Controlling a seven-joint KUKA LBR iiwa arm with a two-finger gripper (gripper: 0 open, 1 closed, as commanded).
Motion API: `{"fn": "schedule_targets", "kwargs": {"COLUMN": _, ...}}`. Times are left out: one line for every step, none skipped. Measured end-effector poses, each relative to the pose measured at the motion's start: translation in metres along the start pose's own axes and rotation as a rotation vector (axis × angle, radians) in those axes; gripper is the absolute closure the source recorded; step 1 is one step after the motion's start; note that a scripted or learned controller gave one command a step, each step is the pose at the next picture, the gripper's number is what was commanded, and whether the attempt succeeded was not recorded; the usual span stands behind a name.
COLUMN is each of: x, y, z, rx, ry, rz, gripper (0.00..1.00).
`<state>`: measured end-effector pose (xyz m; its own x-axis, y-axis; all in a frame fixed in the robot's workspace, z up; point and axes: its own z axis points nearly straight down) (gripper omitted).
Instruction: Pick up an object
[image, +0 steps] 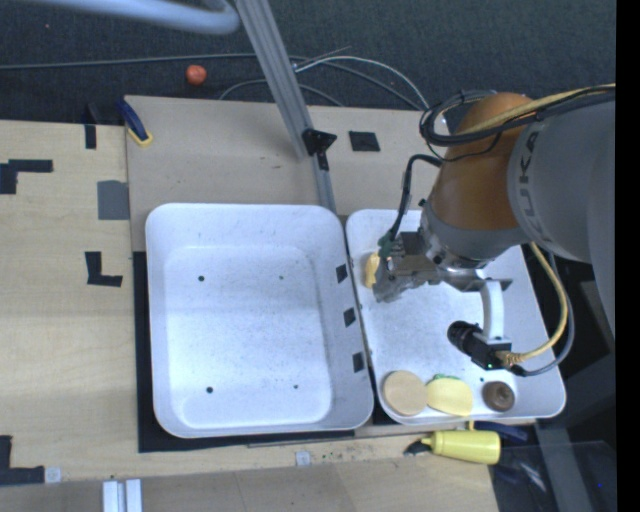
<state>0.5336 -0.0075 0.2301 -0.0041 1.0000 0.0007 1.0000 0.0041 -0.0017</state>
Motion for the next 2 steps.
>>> {"fn": "schedule_targets", "kwargs": {"x": 0.049, "y": -0.003, "z": -0.009, "rx": -0.001, "ry": 0.0, "rz": -0.001, "gripper": 1.0}}
{"fn": "schedule_targets", "kwargs": {"x": 0.095, "y": -0.008, "z": -0.008, "rx": -0.001, "ry": 0.0, "rz": -0.001, "gripper": 1.0}}
